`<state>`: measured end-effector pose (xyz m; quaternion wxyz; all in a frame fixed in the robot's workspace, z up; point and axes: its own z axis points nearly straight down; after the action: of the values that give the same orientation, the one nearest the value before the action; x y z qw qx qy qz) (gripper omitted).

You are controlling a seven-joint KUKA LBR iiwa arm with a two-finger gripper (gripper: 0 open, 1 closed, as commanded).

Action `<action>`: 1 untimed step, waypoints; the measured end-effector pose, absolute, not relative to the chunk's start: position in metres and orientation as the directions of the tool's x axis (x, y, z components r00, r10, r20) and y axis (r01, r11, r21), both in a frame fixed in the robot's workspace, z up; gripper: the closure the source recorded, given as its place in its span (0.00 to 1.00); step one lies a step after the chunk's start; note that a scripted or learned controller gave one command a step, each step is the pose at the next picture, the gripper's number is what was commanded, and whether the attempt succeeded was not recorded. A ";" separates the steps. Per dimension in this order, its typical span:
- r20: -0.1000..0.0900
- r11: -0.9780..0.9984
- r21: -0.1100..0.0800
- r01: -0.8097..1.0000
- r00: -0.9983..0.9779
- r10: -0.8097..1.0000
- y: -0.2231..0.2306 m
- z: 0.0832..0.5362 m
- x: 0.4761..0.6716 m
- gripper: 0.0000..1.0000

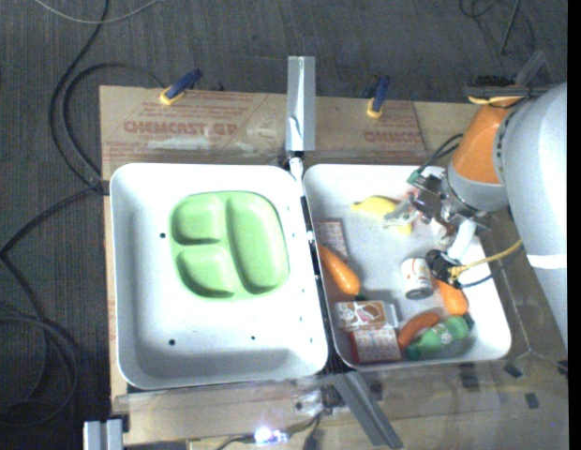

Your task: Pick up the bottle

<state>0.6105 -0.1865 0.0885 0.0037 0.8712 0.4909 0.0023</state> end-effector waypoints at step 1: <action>-0.037 -0.607 -0.057 0.793 0.606 0.795 -0.179 0.101 0.651 0.00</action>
<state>0.6508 -0.1790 0.1008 -0.0172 0.8960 0.4428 -0.0292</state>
